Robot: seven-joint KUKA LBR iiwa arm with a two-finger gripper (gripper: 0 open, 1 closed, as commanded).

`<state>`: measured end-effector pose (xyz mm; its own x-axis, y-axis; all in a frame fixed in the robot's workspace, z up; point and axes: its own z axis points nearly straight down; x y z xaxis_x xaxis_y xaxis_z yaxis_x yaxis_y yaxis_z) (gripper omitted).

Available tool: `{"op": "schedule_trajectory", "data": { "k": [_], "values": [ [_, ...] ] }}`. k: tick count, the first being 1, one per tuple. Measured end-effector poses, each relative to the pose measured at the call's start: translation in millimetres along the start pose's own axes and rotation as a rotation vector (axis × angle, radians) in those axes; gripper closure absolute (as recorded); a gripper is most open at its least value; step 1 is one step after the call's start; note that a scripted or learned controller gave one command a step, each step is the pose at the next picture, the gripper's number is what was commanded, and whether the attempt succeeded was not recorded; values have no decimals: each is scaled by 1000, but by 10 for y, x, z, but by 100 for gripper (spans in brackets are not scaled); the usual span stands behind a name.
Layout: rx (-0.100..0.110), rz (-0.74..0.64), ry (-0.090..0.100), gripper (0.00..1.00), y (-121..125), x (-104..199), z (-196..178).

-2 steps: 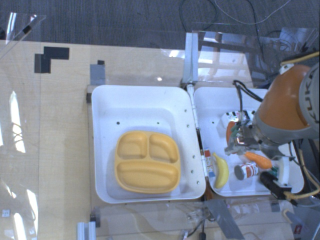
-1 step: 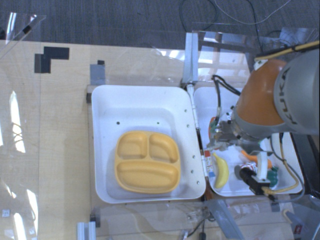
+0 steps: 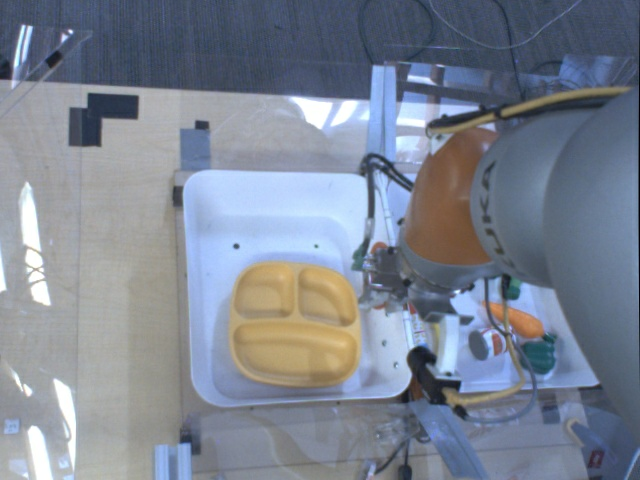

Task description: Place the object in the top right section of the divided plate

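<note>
A yellow divided plate [image 3: 296,322] lies in the left white bin [image 3: 215,268], with two small sections at the back and one long section in front. Its top right section [image 3: 328,295] holds nothing. My gripper [image 3: 385,280] hangs under the orange wrist band [image 3: 450,213], over the wall between the two bins, just right of that section. The arm hides what is beneath it. An orange carrot-like toy [image 3: 515,321], a green piece [image 3: 541,354] and a small grey and red item [image 3: 487,345] lie in the right bin.
The grey arm [image 3: 560,198] covers most of the right bin [image 3: 570,368]. Cables [image 3: 378,193] loop down beside the wrist. A metal frame post [image 3: 383,108] stands behind the bins. Bare white floor of the left bin lies behind the plate.
</note>
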<state>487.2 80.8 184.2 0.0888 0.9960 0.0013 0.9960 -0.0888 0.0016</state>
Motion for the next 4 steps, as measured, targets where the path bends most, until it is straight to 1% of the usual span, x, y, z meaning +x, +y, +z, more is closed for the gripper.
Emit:
{"op": "schedule_trajectory", "data": {
  "k": [1,2,3,4],
  "values": [
    [0,1,0,0,1,-2,-1],
    [-5,92,8,0,-3,204,406],
    [-40,278,10,0,80,592,813],
    [-37,854,5,0,52,591,895]
  ]
}}
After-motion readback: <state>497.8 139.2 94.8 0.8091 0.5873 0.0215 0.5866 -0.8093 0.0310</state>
